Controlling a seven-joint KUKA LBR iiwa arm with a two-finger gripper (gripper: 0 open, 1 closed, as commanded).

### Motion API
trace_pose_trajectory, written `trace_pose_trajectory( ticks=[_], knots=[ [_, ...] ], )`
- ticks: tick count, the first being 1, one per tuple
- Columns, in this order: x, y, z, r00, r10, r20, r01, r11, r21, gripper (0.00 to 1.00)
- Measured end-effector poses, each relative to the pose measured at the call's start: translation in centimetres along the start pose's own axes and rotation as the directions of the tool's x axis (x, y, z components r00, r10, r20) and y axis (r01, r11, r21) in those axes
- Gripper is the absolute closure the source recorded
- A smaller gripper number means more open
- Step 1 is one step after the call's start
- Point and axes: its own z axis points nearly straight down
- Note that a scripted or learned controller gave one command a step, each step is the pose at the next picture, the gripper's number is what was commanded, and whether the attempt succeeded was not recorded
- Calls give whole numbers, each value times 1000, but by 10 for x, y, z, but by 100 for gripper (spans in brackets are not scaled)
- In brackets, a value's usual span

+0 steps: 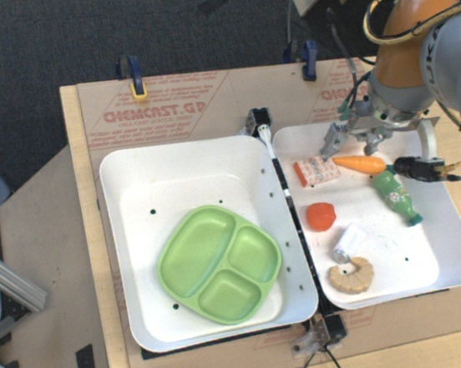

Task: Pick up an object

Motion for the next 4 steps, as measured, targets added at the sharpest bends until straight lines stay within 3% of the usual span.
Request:
trace_pose_trajectory(
  ticks=[1,3,4],
  knots=[
    [0,2,-15,1000,0,2,0,1000,-9,100],
    [3,-10,-123,1000,-1,3,1,1000,-14,100],
    [3,-9,-135,1000,-1,2,1,1000,-11,100]
  ],
)
